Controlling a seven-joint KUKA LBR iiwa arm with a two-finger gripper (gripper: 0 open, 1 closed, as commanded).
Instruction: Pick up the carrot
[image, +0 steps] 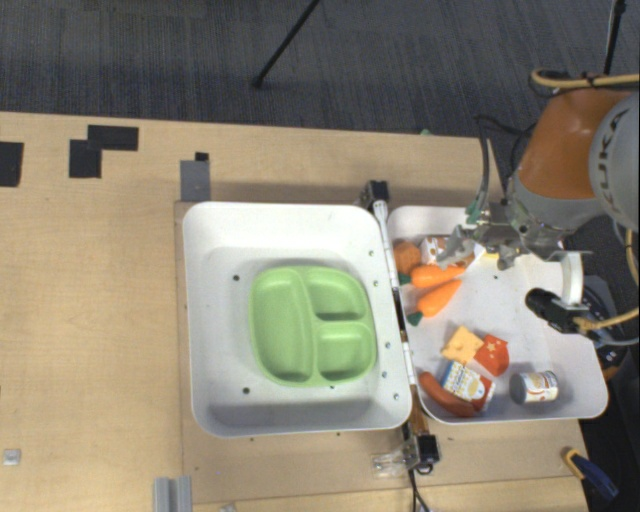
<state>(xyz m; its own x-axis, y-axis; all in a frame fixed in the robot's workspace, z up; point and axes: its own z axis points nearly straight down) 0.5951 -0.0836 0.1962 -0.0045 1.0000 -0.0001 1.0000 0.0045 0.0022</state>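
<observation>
My gripper (462, 250) sits over top-left of the right white bin (560, 340); can't tell jaw state, too blurred. Tapered orange carrot (440, 296) lies just below me, near bin's left wall, w/ a second orange piece (437, 275) touching above it. Yellow cheese wedge (462, 345) and red block (491, 355) further down, small silver can (535, 386) at bottom right. Green divided plastic tray (312, 325) in left white bin (215, 300).
</observation>
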